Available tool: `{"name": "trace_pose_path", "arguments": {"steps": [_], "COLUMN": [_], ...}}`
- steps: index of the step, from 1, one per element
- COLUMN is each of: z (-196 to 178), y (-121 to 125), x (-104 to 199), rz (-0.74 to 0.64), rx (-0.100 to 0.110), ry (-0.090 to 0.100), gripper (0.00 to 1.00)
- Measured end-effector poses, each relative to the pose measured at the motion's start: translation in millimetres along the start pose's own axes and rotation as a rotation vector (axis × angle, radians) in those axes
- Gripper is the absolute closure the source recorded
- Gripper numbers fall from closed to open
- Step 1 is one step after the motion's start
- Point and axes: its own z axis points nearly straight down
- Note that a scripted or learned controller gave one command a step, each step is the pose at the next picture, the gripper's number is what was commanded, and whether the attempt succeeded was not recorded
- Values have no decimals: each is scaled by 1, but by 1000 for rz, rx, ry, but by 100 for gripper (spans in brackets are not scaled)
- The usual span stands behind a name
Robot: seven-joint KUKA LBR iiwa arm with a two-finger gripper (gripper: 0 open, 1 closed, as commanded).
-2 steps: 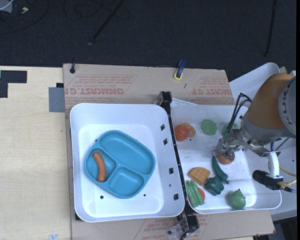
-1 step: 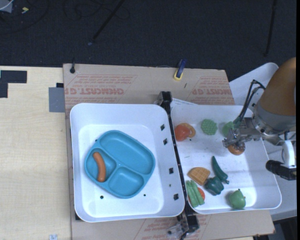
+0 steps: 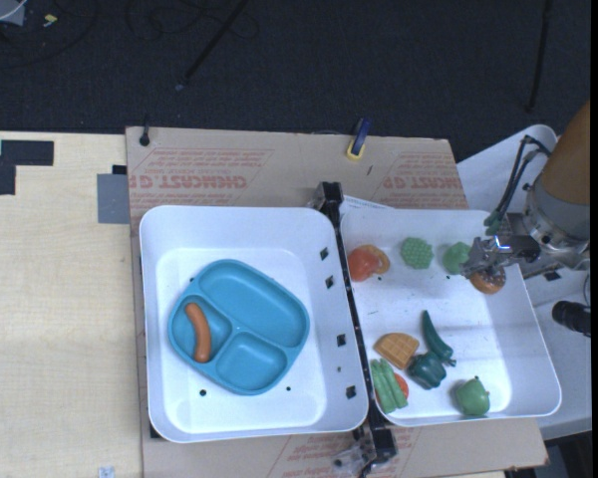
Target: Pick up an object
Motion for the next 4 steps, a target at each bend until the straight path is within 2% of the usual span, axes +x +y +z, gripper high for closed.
{"name": "trace_pose_path", "arguments": {"steps": [1, 2, 3, 4], "z": [-11, 1, -6, -1], "y": [10, 24, 35, 41], "x": [50, 101, 164, 206], "rz": [-4, -3, -6, -3], "rx": [3, 5, 3, 4], "ry": [3, 2, 3, 1], "gripper": [100, 100, 100, 100]}}
